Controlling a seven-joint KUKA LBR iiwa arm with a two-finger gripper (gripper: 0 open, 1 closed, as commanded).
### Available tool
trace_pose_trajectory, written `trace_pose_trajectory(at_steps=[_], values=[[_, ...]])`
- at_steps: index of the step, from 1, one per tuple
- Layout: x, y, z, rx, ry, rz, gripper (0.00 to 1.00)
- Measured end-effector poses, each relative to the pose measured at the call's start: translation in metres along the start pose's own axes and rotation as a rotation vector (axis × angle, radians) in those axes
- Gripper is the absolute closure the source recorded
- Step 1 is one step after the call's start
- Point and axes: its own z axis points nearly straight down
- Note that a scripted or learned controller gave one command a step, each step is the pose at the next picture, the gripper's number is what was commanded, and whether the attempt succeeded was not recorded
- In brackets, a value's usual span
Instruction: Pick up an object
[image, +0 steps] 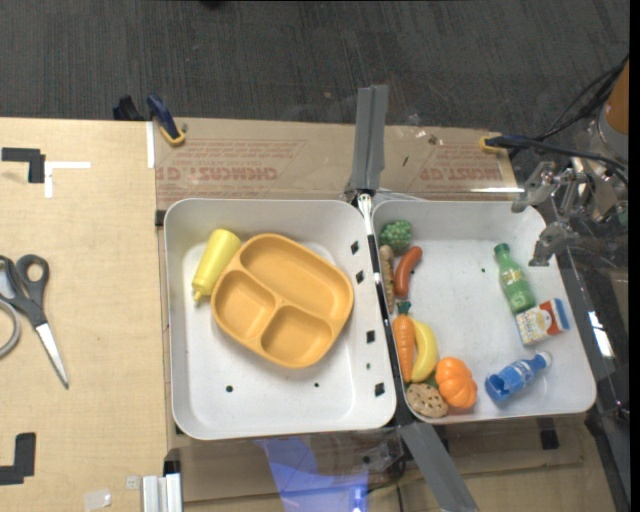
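Resting in white bin, glossy yellow compartment tray, round pumpkin

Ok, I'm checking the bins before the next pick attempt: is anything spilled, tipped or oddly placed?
Nothing is spilled. The yellow bottle lies on its side, wedged against the orange tray in the left bin. In the right bin the green bottle and blue bottle also lie flat.

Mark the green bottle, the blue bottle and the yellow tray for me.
green bottle (514, 281): camera view, on its body, right bin.
blue bottle (516, 376): camera view, mid-body, right bin's near corner.
yellow tray (282, 298): camera view, on the ridge between its compartments, left bin.
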Motion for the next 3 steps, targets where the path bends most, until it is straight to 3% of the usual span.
trace_pose_trajectory(at_steps=[1,2,3], values=[[-0.037,-0.025,0.122,0.0,0.0,0.108,0.0],[-0.015,-0.024,0.16,0.0,-0.002,0.19,0.0],[-0.028,-0.025,0.159,0.002,-0.005,0.137,0.0]])
